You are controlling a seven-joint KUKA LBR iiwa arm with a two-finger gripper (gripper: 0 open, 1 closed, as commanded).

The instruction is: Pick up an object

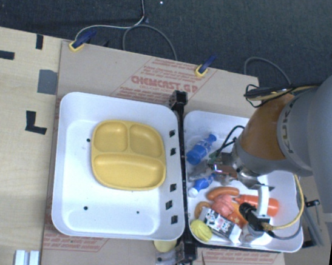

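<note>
Camera view: smooth yellow three-compartment plastic tray point(130, 154) in left shallow white bin point(111, 214).

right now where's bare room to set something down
Left bin: bare floor between the yellow plate and the near wall, plus a strip along its left wall. Right bin: crowded with blue bottles, orange pieces and a yellow ball, under the arm.

I had one fixed cam up above the bench point(2, 167), looking down at a slant. It sat far enough back to fit the left bin point(57, 162) and the right bin point(217, 119) side by side, with the arm point(313, 131) reaching in from the frame's right.
</note>
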